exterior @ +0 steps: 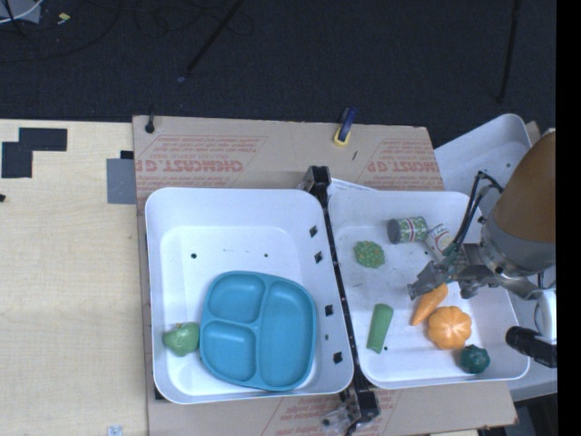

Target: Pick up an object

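- The bench (64,271) fills the lower left and middle of the frame and carries two white bins on cardboard. The left bin (182,216) sits at centre left and the right bin (404,371) at centre right, meeting along a black seam.
- The arm (531,198) comes in from the right edge at mid-height. Its wrist is cut off by the frame, and its bulk hides the right bin's far right wall.
- A blue divided plate (256,330) lies low in the left bin, with a small green lump (182,338) touching its left rim.
- The hand (438,275) hangs over the right middle of the right bin, its dark metal parts pointing left and down. I cannot tell how it is set, because the parts blur together against the carrot.
- The orange carrot (428,303) is the likely target. It lies just under and slightly lower left of the hand, with its long axis slanting from upper right to lower left. I cannot tell whether it is touched or merely overlapped.
- An orange round fruit (450,327) sits just beside the carrot's lower right, close enough to crowd a grasp.
- A green cylinder (379,327) stands apart to the left.
- A small can (408,230), a green knobbly ball (369,254) and a dark green ball (474,360) lie farther off.
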Robot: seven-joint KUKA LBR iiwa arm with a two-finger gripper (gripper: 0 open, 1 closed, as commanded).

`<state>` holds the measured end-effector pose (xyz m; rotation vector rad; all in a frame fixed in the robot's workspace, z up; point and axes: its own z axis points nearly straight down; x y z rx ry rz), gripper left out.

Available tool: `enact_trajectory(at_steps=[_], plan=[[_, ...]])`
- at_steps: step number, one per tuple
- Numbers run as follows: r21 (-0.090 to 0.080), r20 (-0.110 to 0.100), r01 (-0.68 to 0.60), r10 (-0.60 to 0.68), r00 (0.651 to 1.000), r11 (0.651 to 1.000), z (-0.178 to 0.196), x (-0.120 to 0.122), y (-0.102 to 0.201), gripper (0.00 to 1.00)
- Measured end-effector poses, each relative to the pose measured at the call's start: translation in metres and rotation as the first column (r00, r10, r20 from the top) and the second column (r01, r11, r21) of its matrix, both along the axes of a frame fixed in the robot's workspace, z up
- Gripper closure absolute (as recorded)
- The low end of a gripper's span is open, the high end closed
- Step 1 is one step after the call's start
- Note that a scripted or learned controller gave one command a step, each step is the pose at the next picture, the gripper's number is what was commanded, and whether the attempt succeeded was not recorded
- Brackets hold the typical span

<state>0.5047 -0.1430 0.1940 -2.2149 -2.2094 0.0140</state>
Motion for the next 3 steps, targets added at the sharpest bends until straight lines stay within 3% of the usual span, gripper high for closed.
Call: enact_trajectory(at_steps=[1,2,3], plan=[[-0.002,0.012,-0.002,0.002,1.000,1.000,0.007,0.003,0.000,0.00],[-0.001,0.010,-0.003,0.003,1.000,1.000,-0.045,0.012,-0.001,0.00],[-0.007,0.026,-0.002,0.002,1.000,1.000,-0.092,0.026,-0.003,0.00]])
